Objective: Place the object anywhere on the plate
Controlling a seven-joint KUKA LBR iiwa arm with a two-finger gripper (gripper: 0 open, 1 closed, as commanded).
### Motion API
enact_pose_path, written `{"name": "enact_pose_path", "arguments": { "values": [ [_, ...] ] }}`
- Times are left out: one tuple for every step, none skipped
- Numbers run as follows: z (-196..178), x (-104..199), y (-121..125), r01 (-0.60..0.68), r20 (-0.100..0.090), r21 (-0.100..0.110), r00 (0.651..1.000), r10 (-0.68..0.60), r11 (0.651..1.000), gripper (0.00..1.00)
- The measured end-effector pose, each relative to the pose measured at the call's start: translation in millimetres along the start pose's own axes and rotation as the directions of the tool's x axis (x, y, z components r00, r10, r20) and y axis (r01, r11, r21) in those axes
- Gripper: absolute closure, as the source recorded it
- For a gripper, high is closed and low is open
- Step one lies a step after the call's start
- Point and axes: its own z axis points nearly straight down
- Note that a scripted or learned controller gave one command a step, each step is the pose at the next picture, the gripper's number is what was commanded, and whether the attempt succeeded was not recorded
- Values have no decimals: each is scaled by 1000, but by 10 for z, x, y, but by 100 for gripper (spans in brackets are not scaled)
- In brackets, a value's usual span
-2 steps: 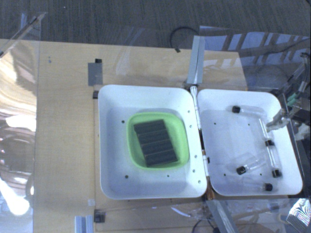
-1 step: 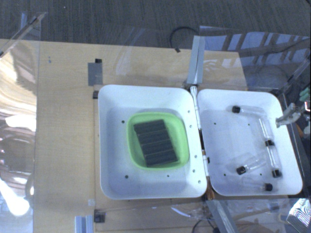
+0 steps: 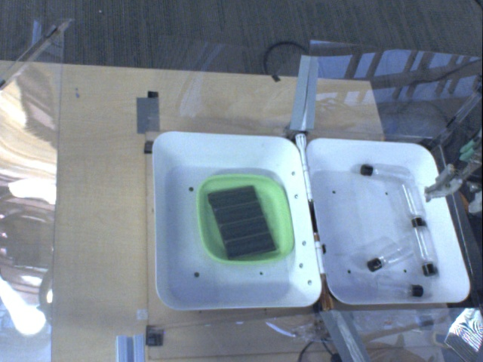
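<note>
We see two shallow white bins side by side on a pale wooden bench (image 3: pixel 90 202). The left white bin (image 3: pixel 173 285) holds a lime-green square plastic plate (image 3: pixel 207 236) at its centre, and a dark grey ribbed rectangular block (image 3: pixel 241 222) lies on that plate, turned slightly off the plate's edges. So the object sits on the plate, in the middle left of the frame.

The right white bin (image 3: pixel 339 277) holds several clear glass tubes with black caps (image 3: pixel 417 232), scattered along its right side and lower half: one near the upper middle, a long one down the right side, and others in the lower right. Nothing lies over the plate or the block.

At the right edge of the frame, just above the right bin's rim, we make out the pale tip of the arm's gripper (image 3: pixel 445 183). It is well apart from the plate and holds nothing that we can see; whether it is spread or closed we cannot tell.
</note>
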Motion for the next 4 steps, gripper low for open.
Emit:
{"name": "enact_pose_path", "arguments": {
  "values": [
    [-43,15,-2,36,1,-2,999,-36,999,0],
    [-55,31,-7,12,0,-1,1000,-12,1000,0],
    [4,12,-7,8,0,0,1000,-8,1000,0],
    [-111,25,18,15,1,-8,1000,-15,1000,100]
  ]
}}
